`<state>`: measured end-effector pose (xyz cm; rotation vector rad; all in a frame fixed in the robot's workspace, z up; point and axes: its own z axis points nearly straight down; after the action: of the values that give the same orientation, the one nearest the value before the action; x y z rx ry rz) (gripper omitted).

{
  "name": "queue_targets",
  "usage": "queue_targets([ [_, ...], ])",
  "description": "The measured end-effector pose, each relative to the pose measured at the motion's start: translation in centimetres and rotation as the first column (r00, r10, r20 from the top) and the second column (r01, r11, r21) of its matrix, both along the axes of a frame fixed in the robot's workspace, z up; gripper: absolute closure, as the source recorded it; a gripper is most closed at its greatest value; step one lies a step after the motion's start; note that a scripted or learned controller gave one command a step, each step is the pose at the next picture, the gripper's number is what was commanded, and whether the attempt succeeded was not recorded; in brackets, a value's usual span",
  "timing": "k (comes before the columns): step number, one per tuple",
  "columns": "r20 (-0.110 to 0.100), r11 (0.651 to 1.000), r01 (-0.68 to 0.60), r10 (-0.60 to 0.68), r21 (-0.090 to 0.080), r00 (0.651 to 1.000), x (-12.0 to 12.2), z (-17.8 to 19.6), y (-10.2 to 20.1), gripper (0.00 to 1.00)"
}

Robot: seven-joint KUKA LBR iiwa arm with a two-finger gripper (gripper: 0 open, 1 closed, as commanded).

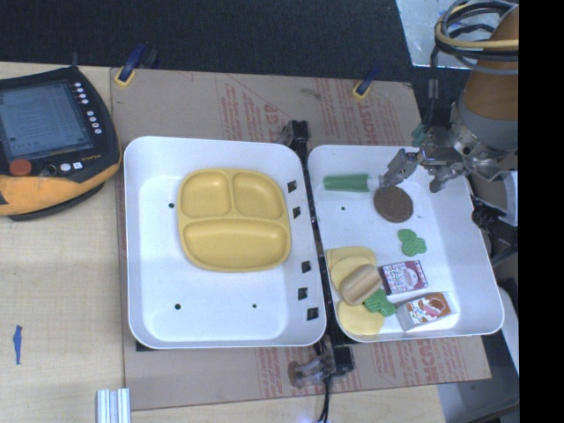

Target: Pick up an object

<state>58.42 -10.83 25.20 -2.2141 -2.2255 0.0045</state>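
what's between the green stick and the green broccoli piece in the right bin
The brown round patty lies between the green stick and the broccoli piece, seen in the camera view.

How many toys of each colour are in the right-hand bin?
Green: 3, a cylinder, a small leafy piece and another.
Brown: 1, a round patty.
Yellow or tan: 3, two flat pieces and a bun.
Printed cards: 2.
Total: 9
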Motion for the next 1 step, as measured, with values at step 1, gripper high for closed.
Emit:
queue_targets([
  [1, -0.015, 1.0, 0.004, -0.004, 0.002, 1.0, -4.02, -15.79, -3.0, 0.0],
])
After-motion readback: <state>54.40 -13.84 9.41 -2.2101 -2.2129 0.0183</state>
